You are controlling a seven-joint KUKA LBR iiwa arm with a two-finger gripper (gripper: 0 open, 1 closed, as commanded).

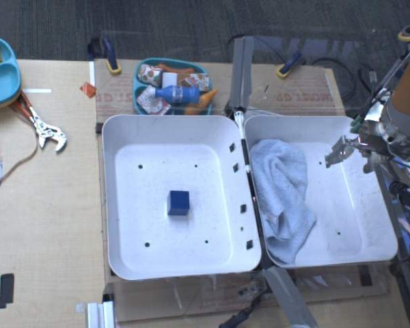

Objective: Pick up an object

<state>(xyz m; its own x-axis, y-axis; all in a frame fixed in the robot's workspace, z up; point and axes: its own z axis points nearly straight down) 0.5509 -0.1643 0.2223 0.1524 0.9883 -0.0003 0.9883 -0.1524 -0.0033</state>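
Observation:
A small dark blue cube sits near the middle of the left white bin. A crumpled pale blue towel lies along the left side of the right bin. My gripper hangs over the upper right part of the right bin, to the right of the towel and apart from it. Its fingers are spread open with nothing between them.
A teal bowl full of small packages stands behind the left bin. A wrench and a blue dish lie on the bench at the left. Orange clamps hold the cardboard behind the bins.

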